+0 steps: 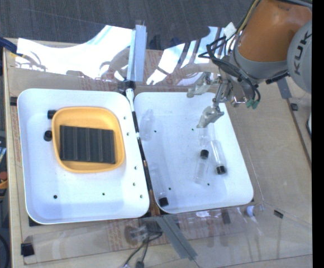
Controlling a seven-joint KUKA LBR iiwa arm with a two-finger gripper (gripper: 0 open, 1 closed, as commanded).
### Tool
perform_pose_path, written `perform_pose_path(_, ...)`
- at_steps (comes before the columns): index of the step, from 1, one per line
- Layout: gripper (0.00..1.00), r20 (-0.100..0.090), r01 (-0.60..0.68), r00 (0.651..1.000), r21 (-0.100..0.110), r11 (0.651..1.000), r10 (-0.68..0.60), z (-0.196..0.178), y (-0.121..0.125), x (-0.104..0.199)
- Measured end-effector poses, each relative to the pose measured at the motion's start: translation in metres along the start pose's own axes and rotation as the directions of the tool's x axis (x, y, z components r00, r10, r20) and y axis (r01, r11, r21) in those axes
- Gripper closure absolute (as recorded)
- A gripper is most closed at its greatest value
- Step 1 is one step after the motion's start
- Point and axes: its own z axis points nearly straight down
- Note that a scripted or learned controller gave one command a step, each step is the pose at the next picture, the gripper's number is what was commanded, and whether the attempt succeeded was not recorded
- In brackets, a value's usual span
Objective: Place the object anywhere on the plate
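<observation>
Clear plastic vials [215, 152] lie in the right bin [173, 172] just below the gripper [209, 116], whose closure we cannot tell, well apart from the yellow plate [57, 124]; we judge the round, slick bodies may roll or slip from a grasp.

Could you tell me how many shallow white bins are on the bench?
2: one shallow white bin on the view's left, holding a yellow plate, and another beside it on the right, under the gripper.
</observation>
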Motion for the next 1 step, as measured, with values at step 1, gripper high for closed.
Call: perform_pose_path(1,0.0,-0.001,-0.105,0.994,0.0,0.994,0.105,-0.0034,0.0174,0.0176)
